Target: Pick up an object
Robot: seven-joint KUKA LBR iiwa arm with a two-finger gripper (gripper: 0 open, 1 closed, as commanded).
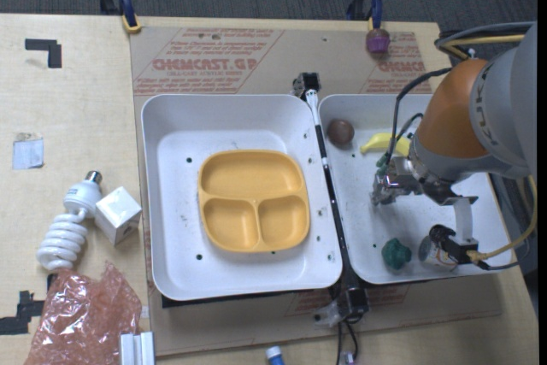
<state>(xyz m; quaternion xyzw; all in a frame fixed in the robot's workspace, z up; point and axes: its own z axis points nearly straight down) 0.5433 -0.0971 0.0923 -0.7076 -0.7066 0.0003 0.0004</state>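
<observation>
Approach step, judged. Pincer low in the right bin; open or closed: could not tell. Green object lay just below-right; next move: shift over, descend.

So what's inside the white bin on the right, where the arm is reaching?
The right bin holds a brown ball, a yellow banana-like piece and a green lump. The arm and gripper cover much of its floor, so more may be hidden.

Brown board under bins: red repeated print "CHEMCAST GP", partly legible.
</observation>
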